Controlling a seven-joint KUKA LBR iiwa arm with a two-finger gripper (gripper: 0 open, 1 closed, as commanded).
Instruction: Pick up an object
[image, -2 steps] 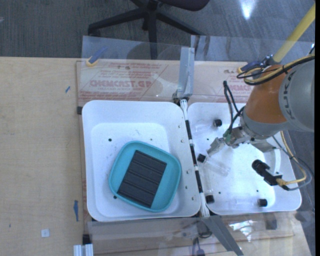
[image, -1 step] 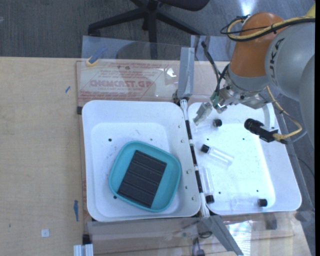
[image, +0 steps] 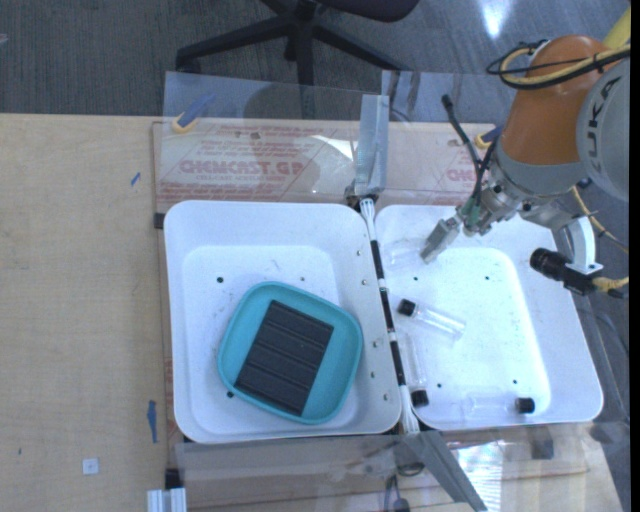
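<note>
On the bench (image: 70, 300), two shallow white bins side by side: left bin (image: 190, 235) and right bin (image: 560, 370), rims touching along the middle. Arm (image: 560, 100) comes in from upper right, grey with orange band, wrist tilted down-left over the right bin's upper edge. Left bin holds a teal tray (image: 340, 345), square with rounded corners, lying flat and rotated a bit; a dark ribbed slab (image: 288, 356) sits inside it. Gripper (image: 440, 240) hangs low over the right bin's upper-left area, nothing visible between its tips; whether they are apart or together, cannot tell at this angle. Right bin has small clear tubes with black caps: one clear vial (image: 428, 316) near the bin's left-centre, below the gripper and apart from it; another tube (image: 496, 405) along the lower edge, black cap toward the right corner. A small black piece (image: 419, 398) sits by the lower-left rim.
</note>
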